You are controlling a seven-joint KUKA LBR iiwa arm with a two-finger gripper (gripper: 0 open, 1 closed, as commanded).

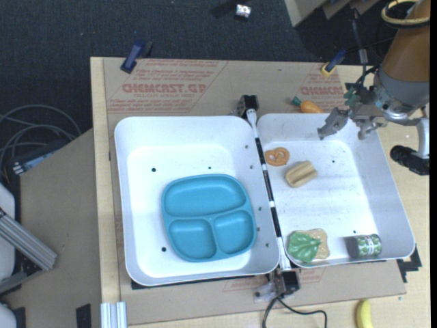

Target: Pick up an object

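Note:
My gripper [348, 126] hangs over the far edge of the right bin [382, 183], its fingers [330, 126] spread open with nothing between them. Below it and to the left lie a brown pretzel [276, 156] and a tan bread roll [300, 173], both apart from the gripper. At the near edge of the same bin a green leafy piece [306, 245] and a small dark green can [363, 245] lie on the floor. The left bin [136, 156] holds a blue divided plate [208, 215].
An orange carrot-like piece [311, 106] lies on the bench just behind the right bin. Blue clamps [136, 55] sit at the board's far corners. A yellow object [364, 313] rests past the front edge. Black clips [247, 105] join the bins at the middle.

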